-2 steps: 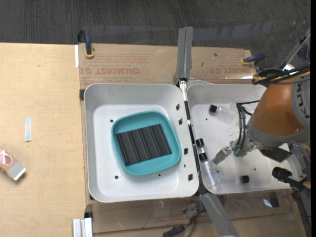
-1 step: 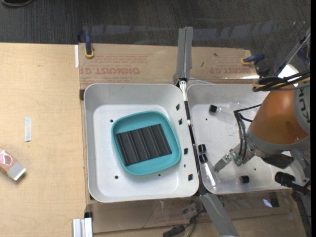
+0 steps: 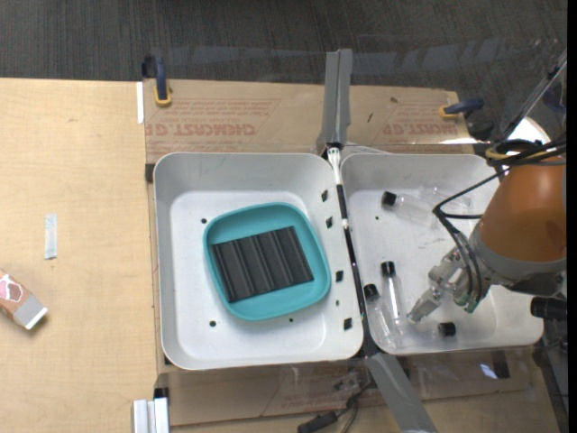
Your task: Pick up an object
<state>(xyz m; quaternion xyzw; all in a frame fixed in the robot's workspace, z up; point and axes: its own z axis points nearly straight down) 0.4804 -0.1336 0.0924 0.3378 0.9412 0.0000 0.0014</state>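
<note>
**Gripper low in the right bin, among clear tubes**

Down in the right bin (image 3: pixel 505 174) the gripper (image 3: pixel 431 303) hangs low over the white floor, its pale fingers (image 3: pixel 422 310) angled toward the bin's front left; whether they are parted or closed I cannot tell, and nothing shows between them; the orange band (image 3: pixel 532 210) of the arm (image 3: pixel 518 242) sits above it at the bin's right side, with black cables looping over toward the bin's centre. Just beside the gripper, to its left, lies a clear tube with a black cap (image 3: pixel 392 287), pointing roughly front to back; a second clear tube with a black cap (image 3: pixel 410 207) lies nearer the back wall, well apart from the gripper; a small black piece (image 3: pixel 445 329) rests just in front of the fingers. The left bin (image 3: pixel 171 242) holds a teal tray with dark ridged slats (image 3: pixel 266 262), tilted slightly; out on the tan worktop (image 3: pixel 72 170), far left, lie a small pale strip (image 3: pixel 50 237) and a red-and-white packet (image 3: pixel 20 300).
</note>
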